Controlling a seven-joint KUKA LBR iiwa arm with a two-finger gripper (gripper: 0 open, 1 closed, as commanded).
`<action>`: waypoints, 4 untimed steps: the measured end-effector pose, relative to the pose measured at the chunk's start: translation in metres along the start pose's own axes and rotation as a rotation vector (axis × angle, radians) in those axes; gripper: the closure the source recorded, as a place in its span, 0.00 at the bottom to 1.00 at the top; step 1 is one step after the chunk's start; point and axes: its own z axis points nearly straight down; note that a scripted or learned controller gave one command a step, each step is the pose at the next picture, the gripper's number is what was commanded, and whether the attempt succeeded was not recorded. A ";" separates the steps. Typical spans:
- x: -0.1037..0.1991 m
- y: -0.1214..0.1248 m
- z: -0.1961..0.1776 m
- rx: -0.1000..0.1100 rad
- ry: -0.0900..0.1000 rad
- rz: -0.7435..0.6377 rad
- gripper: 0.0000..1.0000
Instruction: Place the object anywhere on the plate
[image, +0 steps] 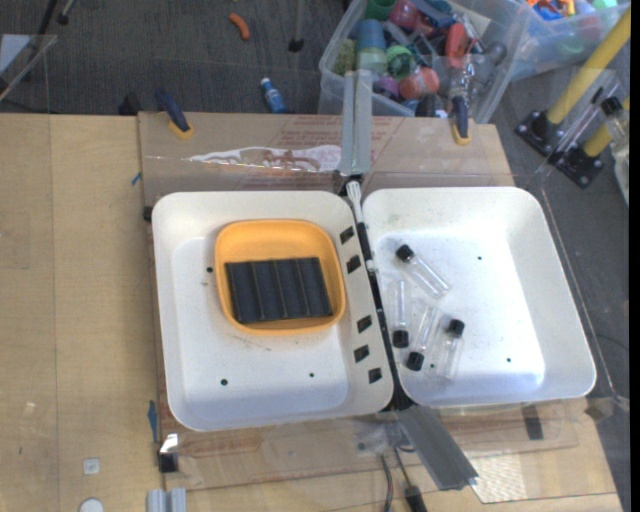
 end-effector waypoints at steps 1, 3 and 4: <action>-0.007 -0.001 0.000 -0.002 -0.001 -0.248 1.00; -0.006 0.000 0.000 -0.003 -0.003 -0.267 1.00; -0.010 -0.002 0.000 -0.002 0.001 -0.615 1.00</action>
